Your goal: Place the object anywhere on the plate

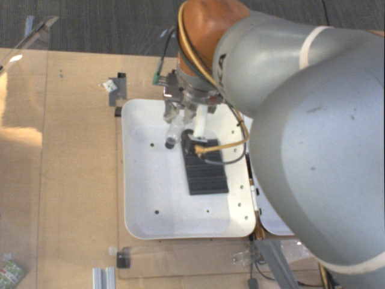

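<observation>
Occlusion is my chief worry here. The gripper [172, 132] hangs low over the far part of the left bin [147, 185], close to its white floor. From this slant I cannot tell whether the pincer is apart, together or clamped on anything. Where the object lies I cannot tell either. The arm [301, 113] covers nearly all of the right bin [274, 221], so both the object and the plate may sit hidden under that bulk. If the program assumes a catch it does not have, I judge it would carry nothing across and release over the plate to no effect. If something small is held, a shallow pinch could let it slip on the lift. A descent any lower risks jamming the tip into the bin floor.
</observation>
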`<state>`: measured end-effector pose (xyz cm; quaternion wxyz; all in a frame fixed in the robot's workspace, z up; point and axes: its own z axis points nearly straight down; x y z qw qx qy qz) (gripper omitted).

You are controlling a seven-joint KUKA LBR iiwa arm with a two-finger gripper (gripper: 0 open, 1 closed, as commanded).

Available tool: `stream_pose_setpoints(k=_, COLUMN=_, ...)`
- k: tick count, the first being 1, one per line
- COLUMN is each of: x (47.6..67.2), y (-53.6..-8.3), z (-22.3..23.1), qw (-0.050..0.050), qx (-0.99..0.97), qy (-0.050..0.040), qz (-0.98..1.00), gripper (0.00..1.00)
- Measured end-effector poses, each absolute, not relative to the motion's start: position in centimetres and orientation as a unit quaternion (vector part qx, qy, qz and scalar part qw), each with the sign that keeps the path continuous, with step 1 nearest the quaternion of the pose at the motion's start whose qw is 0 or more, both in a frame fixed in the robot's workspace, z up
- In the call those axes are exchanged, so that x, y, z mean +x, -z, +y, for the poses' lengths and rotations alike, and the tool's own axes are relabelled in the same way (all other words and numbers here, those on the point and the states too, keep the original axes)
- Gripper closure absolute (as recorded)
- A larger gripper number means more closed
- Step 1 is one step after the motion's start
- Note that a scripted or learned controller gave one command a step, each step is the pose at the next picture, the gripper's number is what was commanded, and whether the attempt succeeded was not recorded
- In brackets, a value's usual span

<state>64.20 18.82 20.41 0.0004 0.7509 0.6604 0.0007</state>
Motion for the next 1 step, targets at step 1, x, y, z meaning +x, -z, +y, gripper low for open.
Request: stream_pose_setpoints(k=1, x=66.85, y=-19.67, z=22.54, qw=0.002, qx=0.548, qy=-0.0018, qz=0.836, gripper=1.0)
